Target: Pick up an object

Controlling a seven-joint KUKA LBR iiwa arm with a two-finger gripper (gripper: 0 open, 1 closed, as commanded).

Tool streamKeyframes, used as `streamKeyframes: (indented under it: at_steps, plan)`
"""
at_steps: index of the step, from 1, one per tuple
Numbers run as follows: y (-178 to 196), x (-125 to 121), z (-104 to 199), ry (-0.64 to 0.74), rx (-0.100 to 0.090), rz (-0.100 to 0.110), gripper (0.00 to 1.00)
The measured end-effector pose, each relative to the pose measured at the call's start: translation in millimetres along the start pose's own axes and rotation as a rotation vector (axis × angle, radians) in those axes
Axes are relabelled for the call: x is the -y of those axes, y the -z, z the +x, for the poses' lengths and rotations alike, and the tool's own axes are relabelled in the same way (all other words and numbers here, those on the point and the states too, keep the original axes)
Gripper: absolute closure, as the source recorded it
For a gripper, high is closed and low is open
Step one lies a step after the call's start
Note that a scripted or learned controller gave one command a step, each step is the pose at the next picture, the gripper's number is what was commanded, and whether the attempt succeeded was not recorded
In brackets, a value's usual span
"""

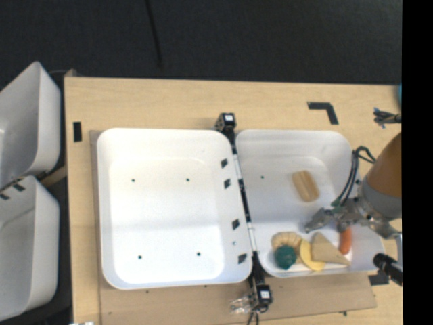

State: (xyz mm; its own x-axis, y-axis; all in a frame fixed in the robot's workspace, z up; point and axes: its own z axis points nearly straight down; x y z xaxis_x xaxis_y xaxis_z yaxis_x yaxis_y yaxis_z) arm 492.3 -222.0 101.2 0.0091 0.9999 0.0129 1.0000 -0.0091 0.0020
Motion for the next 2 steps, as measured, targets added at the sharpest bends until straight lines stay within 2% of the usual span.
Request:
streamKeyframes:
  at_steps: [2]
  plan:
    - [2.4,0.0,-0.4,-0.001,0.001,-0.001,0.00]
